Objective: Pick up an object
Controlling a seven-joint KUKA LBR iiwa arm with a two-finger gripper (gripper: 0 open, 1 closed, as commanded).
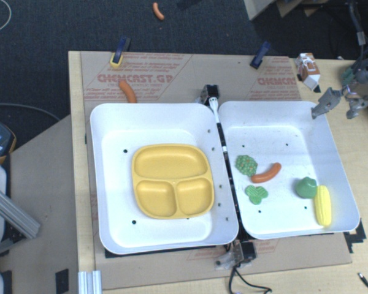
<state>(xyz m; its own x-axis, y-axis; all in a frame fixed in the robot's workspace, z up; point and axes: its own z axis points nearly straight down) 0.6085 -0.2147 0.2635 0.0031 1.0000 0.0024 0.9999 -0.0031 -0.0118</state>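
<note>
Objects for picking lie in the right bin: five small toy foods. Nearest the gripper's side are a green pepper-like piece and a yellow corn cob, the two touching, near the bin's right wall. Toward the middle lies an orange sausage, curved, with its left end just beside a bumpy green broccoli piece. A second, smaller green broccoli piece sits just below them.

The gripper hangs at the upper right corner of that bin, over its rim, well apart from all five foods; whether it is spread or closed cannot be told, and nothing is seen in it.

Outward, the left bin holds one yellow tray with three compartments, one wide above and two smaller below. On the cardboard bench top beyond the bins lies one more orange sausage, and another lies on the dark floor farther back. Two clamps grip the board's far edge.
</note>
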